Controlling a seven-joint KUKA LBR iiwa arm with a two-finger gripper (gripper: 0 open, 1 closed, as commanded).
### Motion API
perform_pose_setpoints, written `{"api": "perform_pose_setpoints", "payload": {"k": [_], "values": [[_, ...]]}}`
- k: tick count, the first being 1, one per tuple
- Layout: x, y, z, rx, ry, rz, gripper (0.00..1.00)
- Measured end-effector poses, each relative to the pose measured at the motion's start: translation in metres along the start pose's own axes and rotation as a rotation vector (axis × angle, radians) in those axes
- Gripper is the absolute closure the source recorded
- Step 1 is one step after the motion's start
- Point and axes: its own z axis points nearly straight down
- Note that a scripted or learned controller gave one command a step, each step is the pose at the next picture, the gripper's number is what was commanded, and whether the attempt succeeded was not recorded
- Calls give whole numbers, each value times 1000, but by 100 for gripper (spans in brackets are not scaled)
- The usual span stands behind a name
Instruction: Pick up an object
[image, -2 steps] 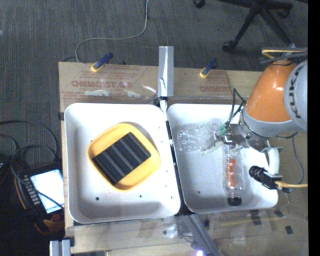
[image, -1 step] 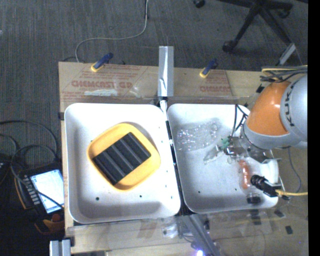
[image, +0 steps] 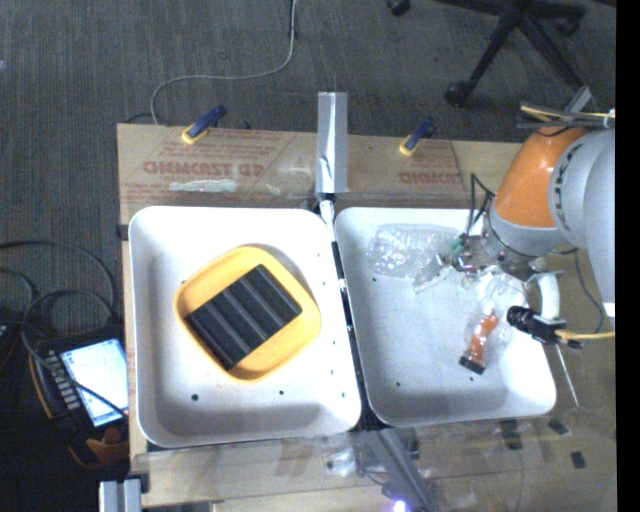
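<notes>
Objects lie in both bins: a yellow tray with a black ribbed insert sits mid-floor in the left bin, while an orange-and-black packet lies toward the right bin's right edge, and crinkled clear plastic sits by its far edge. The gripper hangs over that bin's far right corner; its grip I cannot tell.

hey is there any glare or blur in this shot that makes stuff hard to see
In the camera view, the right bin is brightly lit, so the clear plastic wrap nearly vanishes against the white; the yellow and black object reads crisp; the claw looks soft and cluttered.
</notes>
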Motion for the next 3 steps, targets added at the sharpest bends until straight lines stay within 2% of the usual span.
{"api": "perform_pose_setpoints", "payload": {"k": [1, 2, 3], "values": [[-10, -68, -5, -27, 9, -110, 0], [-26, 28, 1, -12, -1, -21, 0], [-23, -65, -6, 2, 7, -43, 0]]}}
